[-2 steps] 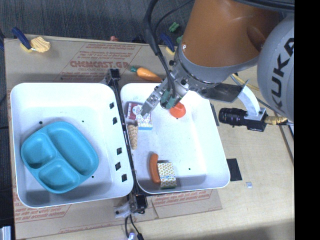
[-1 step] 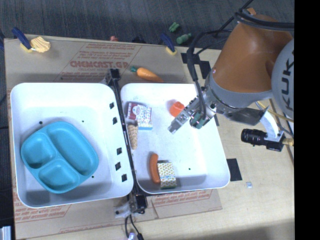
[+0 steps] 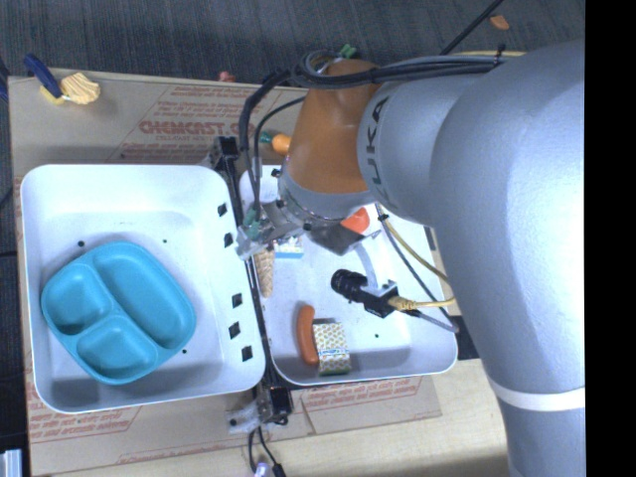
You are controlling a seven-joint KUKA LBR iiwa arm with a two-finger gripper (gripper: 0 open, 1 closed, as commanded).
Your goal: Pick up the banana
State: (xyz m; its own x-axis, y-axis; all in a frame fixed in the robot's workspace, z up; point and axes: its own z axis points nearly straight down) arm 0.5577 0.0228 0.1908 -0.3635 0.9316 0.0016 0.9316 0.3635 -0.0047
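At the near end of the right bin (image 3: 402,341), an orange sausage-like thing (image 3: 306,334) is lying beside a patterned block (image 3: 333,349). Behind it the arm (image 3: 477,167) is reaching across, wrist pointing down, gripper (image 3: 260,232) sitting by the wall between the bins. Can't tell how wide it's open, or where the banana is.

The jaws hang over a tan cone (image 3: 264,269) in the right bin (image 3: 397,354), near an orange sausage (image 3: 306,334).

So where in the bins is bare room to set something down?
The left bin is bare along its far side, beyond the blue tray. The right bin is crowded: arm, orange sausage and small box.
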